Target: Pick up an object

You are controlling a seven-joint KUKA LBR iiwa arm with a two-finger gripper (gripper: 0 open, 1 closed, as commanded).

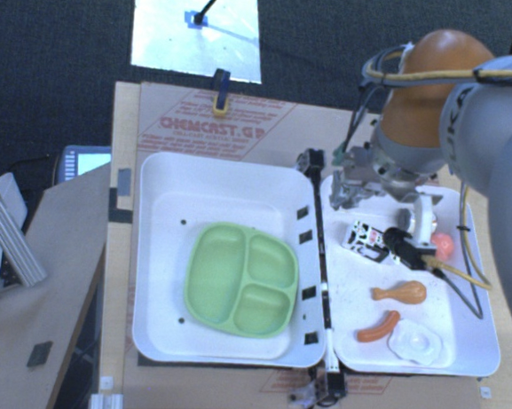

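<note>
Candidate items in right bin (466, 351): toy drumstick (401, 293), orange sausage (377, 326), fried egg (416, 343), pink ball (444, 245), black-white card (368, 239). All resting on bin floor, none lifted. Gripper (346, 191) low at bin's far corner; finger state: cannot tell. Grasp and lift not yet done. Green plate (240, 280) in left bin (160, 235).

Two smooth white plastic bins, the left bin (160, 235) and the right bin (472, 334), sit on a matt brown cardboard sheet (245, 127) printed in red, over a pale wooden worktop (65, 254). Left of the end effector (351, 191), a matt light-green plastic divided plate (241, 280) shows a soft sheen. Below the end effector lie a glossy orange plastic drumstick (400, 293), an orange sausage (377, 326) and a shiny white fried egg (416, 343). The arm's orange band (431, 90) looks satin-smooth beside matt grey casing (504, 123).
</note>
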